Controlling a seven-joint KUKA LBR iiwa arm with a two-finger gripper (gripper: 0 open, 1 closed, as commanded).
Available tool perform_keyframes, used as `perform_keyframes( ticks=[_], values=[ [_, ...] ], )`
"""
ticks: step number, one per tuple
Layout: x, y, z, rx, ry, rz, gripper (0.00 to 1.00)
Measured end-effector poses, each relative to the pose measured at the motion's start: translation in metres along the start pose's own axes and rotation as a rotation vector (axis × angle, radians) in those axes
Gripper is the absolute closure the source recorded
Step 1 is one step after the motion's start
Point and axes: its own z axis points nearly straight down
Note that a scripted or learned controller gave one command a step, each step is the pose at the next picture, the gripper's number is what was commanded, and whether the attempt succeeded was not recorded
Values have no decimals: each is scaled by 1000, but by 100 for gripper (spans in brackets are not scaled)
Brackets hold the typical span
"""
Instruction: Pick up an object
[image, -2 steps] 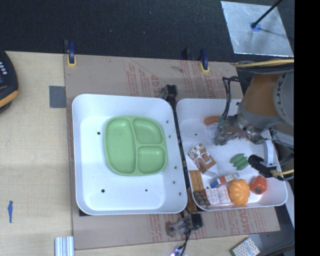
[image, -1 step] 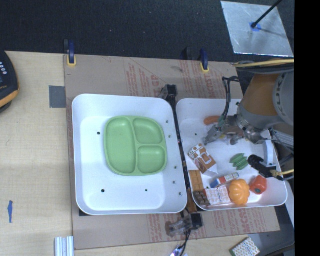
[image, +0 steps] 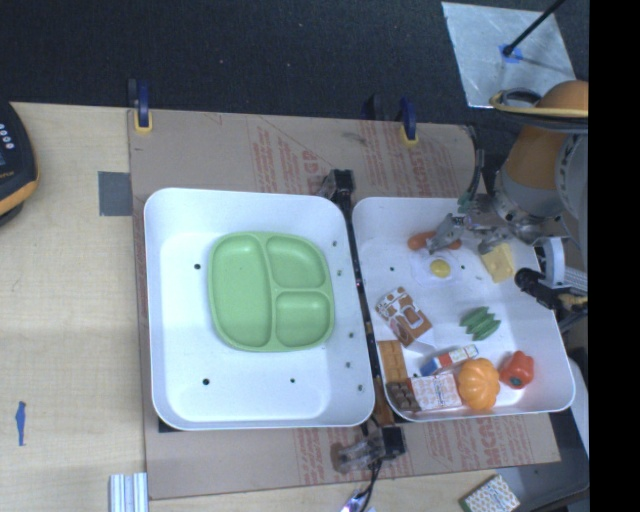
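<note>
Gripper (image: 470, 228) low over the right bin (image: 400, 215) at upper right of frame, beside an orange-red piece (image: 432, 240); claw state impossible to tell.

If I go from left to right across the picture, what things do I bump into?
Green plate → brown packet → yellow ball → green pepper → red pepper
</note>
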Motion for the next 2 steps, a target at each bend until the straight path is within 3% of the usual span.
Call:
perform_keyframes(
  ticks=[1,2],
  values=[
    [45,-50,1,13,5,-1,0],
    [62,3,0,2,3,-2,0]
  ],
)
